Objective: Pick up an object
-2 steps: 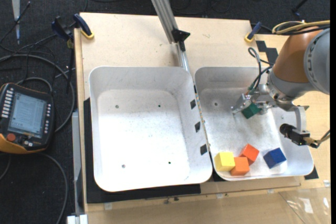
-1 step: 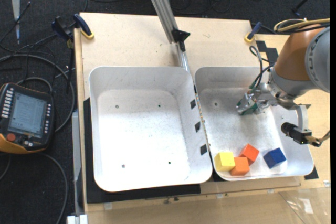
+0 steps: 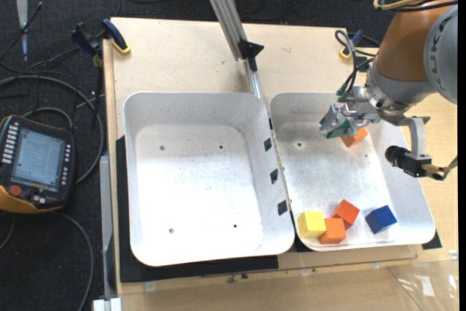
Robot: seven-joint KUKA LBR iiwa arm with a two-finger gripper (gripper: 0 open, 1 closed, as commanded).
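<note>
camera view: perhaps three orange blocks (image 3: 347, 211)

Both white bins (image 3: 196, 178) looked like smooth moulded plastic, slight sheen, dark speckling on floors. Bench top (image 3: 182, 58) was pale wood, matt. Blocks at right bin's near edge, yellow block (image 3: 312, 223) and blue block (image 3: 380, 218) among them, looked matt, foam-like. Arm's orange band (image 3: 408, 40) was glossy. Slanted rail (image 3: 222, 0) was brushed metal.

Four blocks (image 3: 342, 220) in right bin (image 3: 408, 226)
</note>
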